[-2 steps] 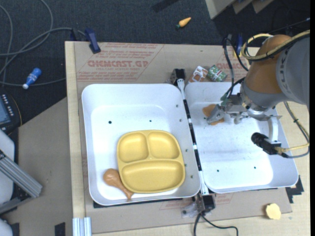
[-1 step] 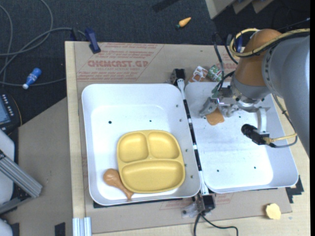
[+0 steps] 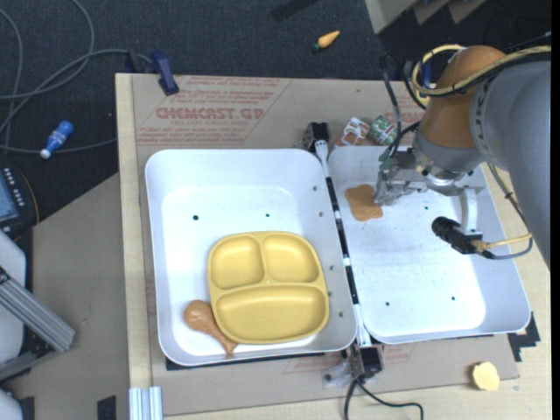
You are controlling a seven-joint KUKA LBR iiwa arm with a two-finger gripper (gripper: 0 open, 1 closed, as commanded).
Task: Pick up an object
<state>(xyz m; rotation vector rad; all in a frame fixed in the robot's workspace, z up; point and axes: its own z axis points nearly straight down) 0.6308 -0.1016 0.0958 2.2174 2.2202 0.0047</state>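
Observation:
A flat tan-brown piece lies in the right bin, near its back left corner and close to the divider. My gripper is low over the bin, just right of and behind this piece, touching or nearly touching its edge. The left bin holds a yellow divided plate, with a tan drumstick-shaped toy at the plate's front left edge.
A small crumpled packet sits behind the right bin's back rim. A yellow lump lies on the bench at the front right. A blue clamp grips the board's back left. My arm covers the right bin's back right.

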